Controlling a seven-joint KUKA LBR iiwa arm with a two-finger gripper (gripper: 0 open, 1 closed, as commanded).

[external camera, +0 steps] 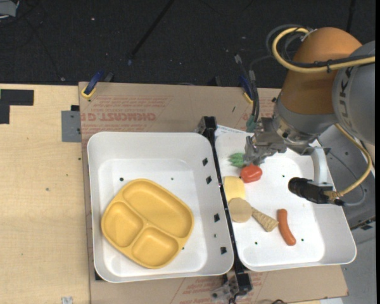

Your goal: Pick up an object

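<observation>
You saw the gripper (258,152) low in the right bin (329,249), directly above the red-and-green toy vegetable (249,171). Whether it had closed could not be told. Nothing was lifted; the sausage (286,227) and cone (263,219) lay nearby, so the pick remained undone.

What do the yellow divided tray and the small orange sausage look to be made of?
The yellow tray in the left bin looks like moulded plastic: uniform colour, soft sheen, rounded compartment walls. The sausage in the right bin seems a plastic or rubber toy: smooth, evenly orange-red. Which of the two is unclear.
</observation>
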